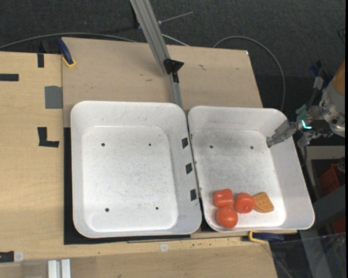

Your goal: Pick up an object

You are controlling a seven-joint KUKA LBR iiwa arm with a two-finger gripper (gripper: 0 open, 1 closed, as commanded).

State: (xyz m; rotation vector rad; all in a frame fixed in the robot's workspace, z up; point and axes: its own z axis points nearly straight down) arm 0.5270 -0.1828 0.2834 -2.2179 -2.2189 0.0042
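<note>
End effector over right bin's right rim; finger state impossible to tell. Below and left of it, well apart: three red objects clustered, orange piece alongside.

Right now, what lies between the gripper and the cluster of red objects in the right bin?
Nothing. In the camera view, bare speckled floor of the right bin separates the gripper, at the bin's upper right rim, from the three red objects beside an orange piece.

We see three red tomatoes and an orange bread piece in the right white, black-speckled bin; the worktop is tan.
</note>
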